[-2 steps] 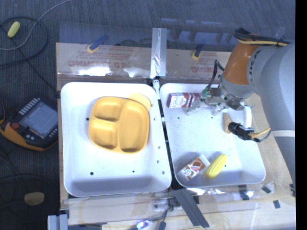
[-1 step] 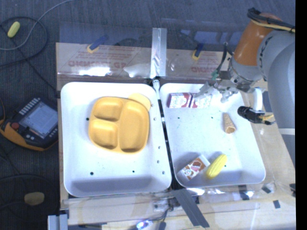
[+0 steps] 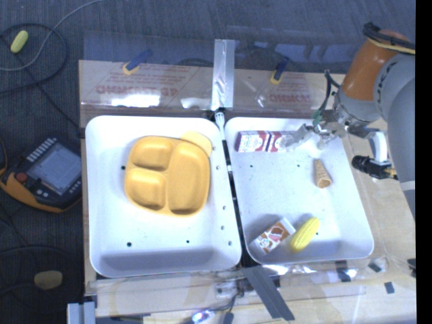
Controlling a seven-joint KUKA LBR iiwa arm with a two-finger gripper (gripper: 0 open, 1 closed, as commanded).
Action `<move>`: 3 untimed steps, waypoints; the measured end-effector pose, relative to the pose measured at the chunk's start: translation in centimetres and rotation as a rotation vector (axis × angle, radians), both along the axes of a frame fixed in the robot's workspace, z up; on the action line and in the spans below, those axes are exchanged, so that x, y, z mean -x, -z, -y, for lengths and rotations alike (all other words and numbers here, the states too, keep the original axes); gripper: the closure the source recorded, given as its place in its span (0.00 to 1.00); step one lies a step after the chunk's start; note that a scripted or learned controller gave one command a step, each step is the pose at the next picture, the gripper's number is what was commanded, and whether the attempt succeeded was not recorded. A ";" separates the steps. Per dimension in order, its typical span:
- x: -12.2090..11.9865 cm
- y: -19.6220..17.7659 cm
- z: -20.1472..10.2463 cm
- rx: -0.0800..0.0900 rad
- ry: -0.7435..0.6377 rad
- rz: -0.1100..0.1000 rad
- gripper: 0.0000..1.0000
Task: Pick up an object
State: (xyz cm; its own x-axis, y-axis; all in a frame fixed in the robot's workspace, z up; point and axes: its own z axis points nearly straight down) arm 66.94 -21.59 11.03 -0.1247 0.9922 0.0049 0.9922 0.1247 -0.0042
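You see the arm (image 3: 378,66) reaching in from the right, its hand (image 3: 322,128) low over the far right corner of the right bin (image 3: 351,241). You cannot tell how far the hand is open or whether it grips anything. Just left of it a milk carton (image 3: 258,142) lies on its side. An ice cream cone (image 3: 322,173) lies near the hand. A snack packet (image 3: 273,236) and a corn cob (image 3: 304,233) lie side by side by the near wall. The left bin (image 3: 108,241) holds a yellow divided tray (image 3: 167,174).

Corn cob (image 3: 304,233), carton (image 3: 260,142), right bin (image 3: 351,201)
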 end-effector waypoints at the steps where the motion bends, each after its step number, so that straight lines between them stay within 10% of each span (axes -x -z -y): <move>1: 5.2 1.8 -0.2 -0.001 -0.096 0.020 0.00; 2: 5.3 1.9 0.2 0.004 -0.305 0.015 0.00; 3: 5.1 1.0 0.1 0.004 -0.306 0.023 1.00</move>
State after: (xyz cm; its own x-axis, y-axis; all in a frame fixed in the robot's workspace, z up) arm 61.82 -21.67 10.04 -0.4176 0.9086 -0.0057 0.9085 0.4176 0.0167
